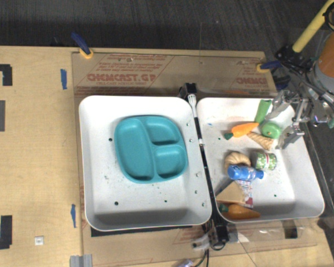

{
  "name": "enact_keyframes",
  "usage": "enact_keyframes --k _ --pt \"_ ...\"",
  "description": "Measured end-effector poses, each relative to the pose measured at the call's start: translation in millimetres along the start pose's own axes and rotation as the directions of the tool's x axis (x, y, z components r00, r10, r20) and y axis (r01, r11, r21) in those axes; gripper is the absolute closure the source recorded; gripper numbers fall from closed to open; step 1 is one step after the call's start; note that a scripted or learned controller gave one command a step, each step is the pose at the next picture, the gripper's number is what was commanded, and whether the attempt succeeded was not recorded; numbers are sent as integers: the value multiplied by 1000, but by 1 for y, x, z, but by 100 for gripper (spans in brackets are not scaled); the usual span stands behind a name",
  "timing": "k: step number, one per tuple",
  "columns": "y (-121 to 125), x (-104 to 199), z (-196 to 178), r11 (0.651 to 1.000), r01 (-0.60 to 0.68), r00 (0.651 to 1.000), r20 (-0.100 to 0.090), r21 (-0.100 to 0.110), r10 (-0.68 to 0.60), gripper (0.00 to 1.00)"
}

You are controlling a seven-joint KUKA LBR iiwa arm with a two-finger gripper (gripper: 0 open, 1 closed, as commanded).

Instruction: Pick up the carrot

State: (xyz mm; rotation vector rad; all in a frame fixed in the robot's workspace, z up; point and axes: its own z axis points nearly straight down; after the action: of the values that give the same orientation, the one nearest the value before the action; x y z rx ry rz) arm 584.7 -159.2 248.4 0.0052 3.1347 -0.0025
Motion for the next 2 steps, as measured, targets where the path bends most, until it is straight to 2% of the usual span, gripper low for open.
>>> enact_keyframes --k 1,2 --pt "10 -23 86 958 -287 958 -8 -1 287 0" --pt "9 -43 151 976 -218 976 1 -1 218 0"
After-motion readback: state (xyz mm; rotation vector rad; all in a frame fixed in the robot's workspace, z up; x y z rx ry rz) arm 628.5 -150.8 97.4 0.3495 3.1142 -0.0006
